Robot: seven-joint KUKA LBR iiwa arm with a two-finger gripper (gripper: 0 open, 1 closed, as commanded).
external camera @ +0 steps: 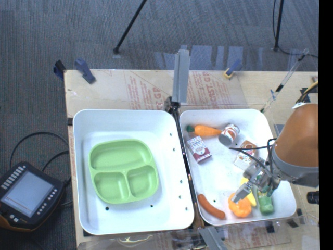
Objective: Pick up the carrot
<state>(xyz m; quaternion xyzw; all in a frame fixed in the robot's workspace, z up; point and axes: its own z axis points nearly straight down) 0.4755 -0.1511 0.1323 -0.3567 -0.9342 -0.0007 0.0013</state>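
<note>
The carrot (206, 130), orange with a green stub at its left end, lies flat near the far edge of the right bin (225, 114). My gripper (255, 190) hangs over the near right corner of that bin, well away from the carrot. It is open, above a yellow item (253, 199) and beside an orange pepper (239, 206). Nothing is held between its fingers.
In the right bin there are also a small can (229, 134), a red carton (199, 149), a white packet (244, 159), a sausage (211, 206) and a green item (266, 205). The left bin (83, 139) holds a green divided plate (124, 171).
</note>
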